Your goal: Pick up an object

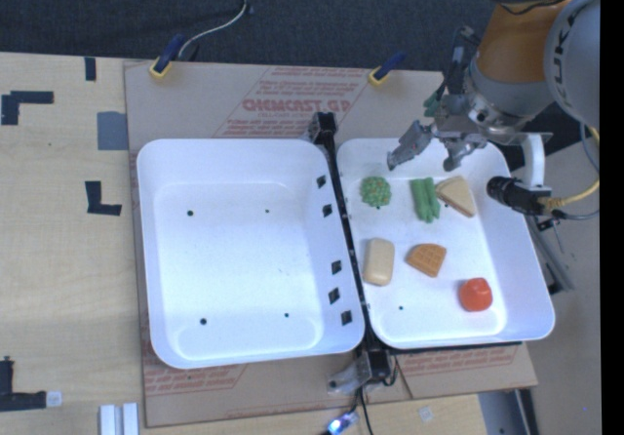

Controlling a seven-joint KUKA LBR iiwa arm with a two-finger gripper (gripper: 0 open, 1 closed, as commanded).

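The right bin (526, 321) holds several toy foods: a green broccoli head (375, 192), a green bean pod (424, 199), a pale cheese wedge (457, 195), a tan bread roll (378, 261), an orange-brown piece (427, 258) and a red tomato (476, 295). My gripper (430, 154) hangs over the far part of this bin, above the bean pod and cheese wedge. Its two fingers (408, 147) are spread apart with nothing between them.
The left bin (166, 228) sits beside the right one, with a black clip strip (333, 218) along the shared wall. Both rest on a cardboard sheet (283, 101). A black cable (230, 4) runs off the far edge. The arm's orange band (531, 9) rises at the right.
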